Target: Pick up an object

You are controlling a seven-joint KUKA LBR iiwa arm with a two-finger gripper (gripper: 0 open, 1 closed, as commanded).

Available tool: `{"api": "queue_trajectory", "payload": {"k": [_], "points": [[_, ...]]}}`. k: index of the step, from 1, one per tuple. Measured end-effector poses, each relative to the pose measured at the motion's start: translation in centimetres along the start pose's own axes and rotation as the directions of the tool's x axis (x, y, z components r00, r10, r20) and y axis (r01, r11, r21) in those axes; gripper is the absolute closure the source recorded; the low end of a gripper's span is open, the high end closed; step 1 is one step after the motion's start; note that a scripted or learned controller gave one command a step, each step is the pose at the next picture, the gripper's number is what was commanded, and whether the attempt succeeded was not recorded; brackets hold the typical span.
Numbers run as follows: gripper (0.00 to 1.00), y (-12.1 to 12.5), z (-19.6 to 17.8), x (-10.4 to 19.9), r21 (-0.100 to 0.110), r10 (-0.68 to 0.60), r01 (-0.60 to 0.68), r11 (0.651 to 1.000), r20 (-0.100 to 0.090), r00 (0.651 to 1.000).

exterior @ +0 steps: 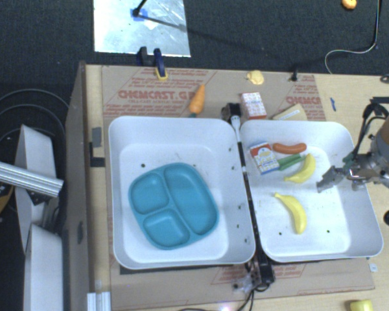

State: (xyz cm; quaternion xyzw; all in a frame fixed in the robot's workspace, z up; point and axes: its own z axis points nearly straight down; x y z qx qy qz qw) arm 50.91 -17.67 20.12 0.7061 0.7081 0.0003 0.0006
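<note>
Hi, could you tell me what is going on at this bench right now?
A robot arm is reaching in from the right over the right bin, with its gripper hanging above the bin's right side. That bin holds two bananas, one near the middle and one further back, plus a small carton, a sausage and a green stick. Nothing shows between the gripper's fingers yet. The left bin holds a blue divided plate.

Glossy plastic bananas [293, 212], matt tray [174, 205]
</note>
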Motion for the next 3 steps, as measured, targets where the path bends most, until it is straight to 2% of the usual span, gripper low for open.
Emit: {"api": "queue_trajectory", "payload": {"k": [1, 2, 3], "points": [[0.0, -2.1, 12.2, 5.7, 0.002, -0.003, 0.003, 1.0, -0.003, 1.0], [1.0, -1.9, 10.6, 5.4, -0.003, 0.0, 0.0, 1.0, -0.001, 1.0], [1.0, -0.3, 1.3, 12.0, -0.006, -0.006, 0.006, 1.0, 0.0, 1.0]]}}
